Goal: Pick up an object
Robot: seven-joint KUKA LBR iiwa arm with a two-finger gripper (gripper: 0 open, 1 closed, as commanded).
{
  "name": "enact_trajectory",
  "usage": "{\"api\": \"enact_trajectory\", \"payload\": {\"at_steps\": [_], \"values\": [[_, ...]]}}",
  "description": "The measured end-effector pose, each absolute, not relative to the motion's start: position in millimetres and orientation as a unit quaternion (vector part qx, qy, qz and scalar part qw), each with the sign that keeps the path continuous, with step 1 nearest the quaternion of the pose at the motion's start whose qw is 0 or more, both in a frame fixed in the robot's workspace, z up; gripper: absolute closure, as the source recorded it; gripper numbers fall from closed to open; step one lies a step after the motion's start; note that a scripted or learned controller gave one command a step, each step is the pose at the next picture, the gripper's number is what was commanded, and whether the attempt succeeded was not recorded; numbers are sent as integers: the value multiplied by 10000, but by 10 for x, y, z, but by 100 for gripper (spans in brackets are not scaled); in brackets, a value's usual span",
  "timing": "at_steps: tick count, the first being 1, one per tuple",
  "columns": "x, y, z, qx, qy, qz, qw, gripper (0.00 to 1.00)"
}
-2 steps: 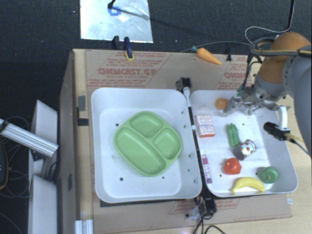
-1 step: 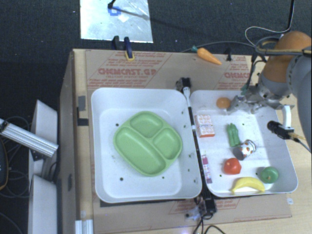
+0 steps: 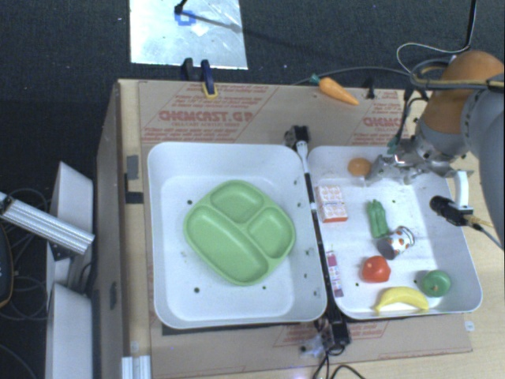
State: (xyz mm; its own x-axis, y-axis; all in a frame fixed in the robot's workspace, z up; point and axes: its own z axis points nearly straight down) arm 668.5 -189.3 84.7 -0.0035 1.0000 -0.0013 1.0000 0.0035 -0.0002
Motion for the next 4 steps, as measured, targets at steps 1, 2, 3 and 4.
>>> {"api": "enact_trajectory", "payload": {"at_steps": [1, 2, 3, 4], "values": [[6685, -1818, 846, 7057, 7085, -6, 5, 0], [6689, -1942, 852, 7063, 7079, 0, 10, 0], [6688, -1887, 848, 7058, 7084, -2, 9, 0], [6688, -1888, 848, 7058, 7084, -1, 8, 0]]}}
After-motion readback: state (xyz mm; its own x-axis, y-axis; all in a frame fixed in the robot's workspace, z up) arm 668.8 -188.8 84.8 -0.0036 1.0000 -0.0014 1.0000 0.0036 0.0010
